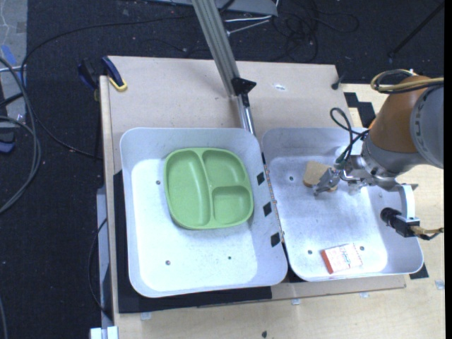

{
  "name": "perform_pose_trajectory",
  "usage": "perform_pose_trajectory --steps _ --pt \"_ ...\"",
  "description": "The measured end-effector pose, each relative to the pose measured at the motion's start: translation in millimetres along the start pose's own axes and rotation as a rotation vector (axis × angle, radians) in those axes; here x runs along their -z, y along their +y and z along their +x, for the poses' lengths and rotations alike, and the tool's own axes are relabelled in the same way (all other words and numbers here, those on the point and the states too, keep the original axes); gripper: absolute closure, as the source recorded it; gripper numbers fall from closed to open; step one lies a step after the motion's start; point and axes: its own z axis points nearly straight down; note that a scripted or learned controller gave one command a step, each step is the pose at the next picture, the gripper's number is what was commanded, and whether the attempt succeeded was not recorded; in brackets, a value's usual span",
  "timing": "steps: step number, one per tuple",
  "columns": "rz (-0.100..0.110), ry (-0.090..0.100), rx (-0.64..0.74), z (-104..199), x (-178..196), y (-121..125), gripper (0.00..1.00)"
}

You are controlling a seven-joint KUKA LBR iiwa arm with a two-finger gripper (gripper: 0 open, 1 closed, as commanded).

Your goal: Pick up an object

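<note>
Robotics lab, test-cell setup. Plywood bench (176, 83) on dark speckled floor (49, 224), two white bins (141, 210) at center, industrial arm (406, 129) at right edge. Loose cables (42, 48) at left, aluminium camera mast (215, 34) with stand at top center, clamp (113, 75) on the bench's upper-left corner.

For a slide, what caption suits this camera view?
Gripper beside a tan block in the right bin; green plate left.
</note>
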Motion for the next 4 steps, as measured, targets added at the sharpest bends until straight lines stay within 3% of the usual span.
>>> perform_pose_trajectory --steps 1,4 --pt "-0.003 0.000 0.000 0 13 1 1.00" --pt "-0.005 -0.001 0.001 -12 141 5 1.00"
